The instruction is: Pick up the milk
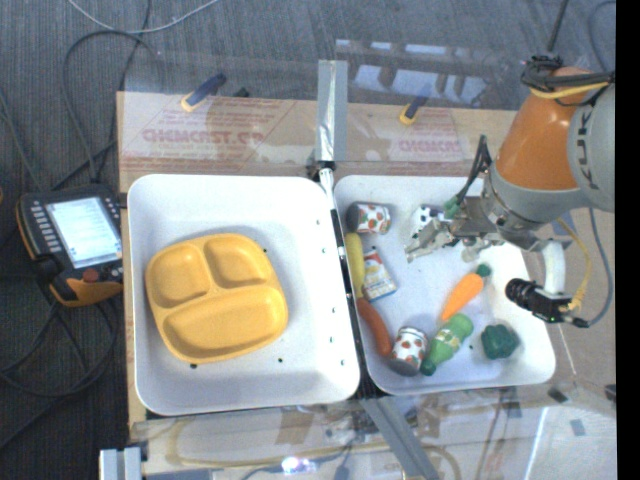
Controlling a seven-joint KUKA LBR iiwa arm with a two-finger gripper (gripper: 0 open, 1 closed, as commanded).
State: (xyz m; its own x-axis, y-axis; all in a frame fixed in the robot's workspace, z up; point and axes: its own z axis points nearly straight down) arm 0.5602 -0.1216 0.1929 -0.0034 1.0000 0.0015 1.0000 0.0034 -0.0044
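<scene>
Milk carton (429,218), white with dark patches, sits in the right bin (540,368) near its far wall, just beside the gripper (425,240). Gripper hangs low over the bin floor with fingers spread, nothing between them. Judged: pick not yet made; closing on the carton and lifting remain.

The two bins (240,193) look like smooth white plastic. The yellow tray (215,296) is shiny plastic. The worktop (220,133) looks like brown cardboard, dull and flat. The tool (428,236) is bare grey metal.
</scene>
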